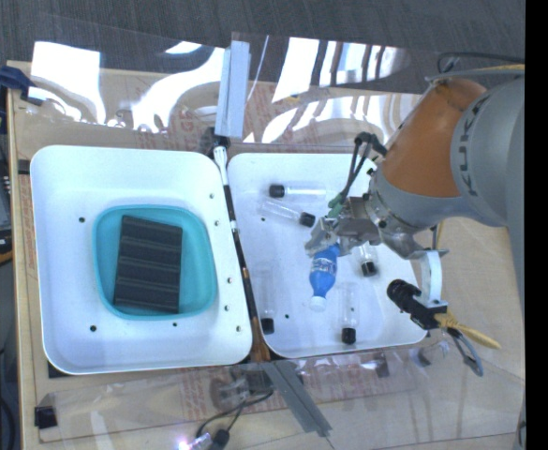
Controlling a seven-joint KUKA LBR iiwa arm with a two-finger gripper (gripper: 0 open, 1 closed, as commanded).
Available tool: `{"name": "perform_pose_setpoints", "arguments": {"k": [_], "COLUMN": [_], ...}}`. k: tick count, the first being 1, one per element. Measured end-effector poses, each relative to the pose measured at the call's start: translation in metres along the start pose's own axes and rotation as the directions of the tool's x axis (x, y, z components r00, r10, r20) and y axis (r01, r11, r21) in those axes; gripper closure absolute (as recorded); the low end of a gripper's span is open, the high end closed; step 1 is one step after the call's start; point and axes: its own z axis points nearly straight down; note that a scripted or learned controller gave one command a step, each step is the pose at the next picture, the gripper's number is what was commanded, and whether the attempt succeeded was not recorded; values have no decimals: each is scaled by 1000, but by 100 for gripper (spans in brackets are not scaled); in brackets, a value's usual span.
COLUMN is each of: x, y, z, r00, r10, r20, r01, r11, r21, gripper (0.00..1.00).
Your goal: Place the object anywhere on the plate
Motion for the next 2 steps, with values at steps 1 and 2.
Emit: {"name": "perform_pose_setpoints", "arguments": {"k": [1,2], "x": [61,147], "y": [56,83], "z": [10,2], "r00": [994,986], "r10": [-110,-168], "r20": [0,0], "r01": [110,168], "r11": [994,986], "r21": [-3,-5], "gripper": [100,100]}}
